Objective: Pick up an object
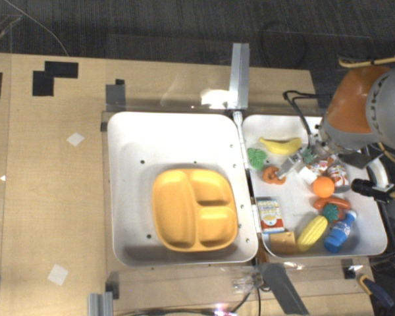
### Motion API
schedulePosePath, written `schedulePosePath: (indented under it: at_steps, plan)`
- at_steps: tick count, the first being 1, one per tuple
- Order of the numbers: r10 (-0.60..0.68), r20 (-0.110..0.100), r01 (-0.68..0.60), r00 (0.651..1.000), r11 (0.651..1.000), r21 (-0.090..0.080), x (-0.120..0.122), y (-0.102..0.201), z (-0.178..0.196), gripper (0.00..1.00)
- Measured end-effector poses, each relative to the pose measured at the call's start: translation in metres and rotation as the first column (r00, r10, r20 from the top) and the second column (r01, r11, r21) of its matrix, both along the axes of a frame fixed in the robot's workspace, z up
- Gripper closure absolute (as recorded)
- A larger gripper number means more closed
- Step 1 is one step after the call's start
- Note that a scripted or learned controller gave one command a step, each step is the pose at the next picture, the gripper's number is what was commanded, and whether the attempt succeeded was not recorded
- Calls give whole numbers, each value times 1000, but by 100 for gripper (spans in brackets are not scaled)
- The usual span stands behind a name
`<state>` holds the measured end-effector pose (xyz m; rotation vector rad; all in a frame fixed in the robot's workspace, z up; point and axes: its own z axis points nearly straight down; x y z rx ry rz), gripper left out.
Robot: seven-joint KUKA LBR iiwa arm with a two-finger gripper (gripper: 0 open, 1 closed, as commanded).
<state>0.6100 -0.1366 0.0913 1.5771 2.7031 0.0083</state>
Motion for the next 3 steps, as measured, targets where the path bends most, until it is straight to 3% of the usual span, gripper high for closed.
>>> schedulePosePath:
  at_steps: [1,2,3]
  plan:
    - [-83,2,83,997,997,0,49,29,0,0]
    - [-82,2,82,997,997,0,49,29,0,0]
    - [-75,11,75,997,997,1,53,31,15,100]
